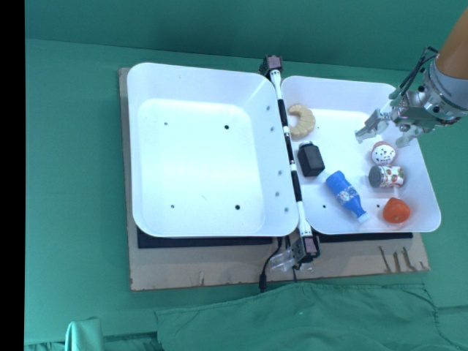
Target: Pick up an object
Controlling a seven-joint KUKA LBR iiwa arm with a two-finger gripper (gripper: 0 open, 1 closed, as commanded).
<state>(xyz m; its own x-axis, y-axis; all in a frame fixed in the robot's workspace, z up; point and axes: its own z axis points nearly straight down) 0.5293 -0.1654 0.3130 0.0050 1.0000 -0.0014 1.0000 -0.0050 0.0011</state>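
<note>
While the whole bench is covered by a green cloth [66,159], a flat sheet of brown cardboard [219,273] is laid on it, and two shallow white plastic bins are set on that sheet side by side. The left bin [146,93] is seen with only a few small dark dots on its floor. The right bin [344,93] is joined to it along a black-and-white striped bar [287,152] that runs from far to near between the two rims.

From the right edge of the scene the grey arm with an orange band [453,57] is reached in over the far right corner of the right bin. Its two-finger metal gripper [386,129] is held above the bin floor, with the fingers spread apart and nothing seen between them.

Six small things are found in the right bin. A blue plastic bottle with a white cap [345,194] is laid on its side near the middle, tilted toward the near right. A black boxy object [310,159] is placed left of it, close to the striped bar. A tan croissant-shaped piece [301,119] is set farther back, beside the bar. A small can with a red-and-white label [386,176] is laid on its side at the right. A white ball with red spots [383,153] is set just beyond the can, directly below the gripper. An orange rounded object [395,210] is placed in the near right corner.
</note>
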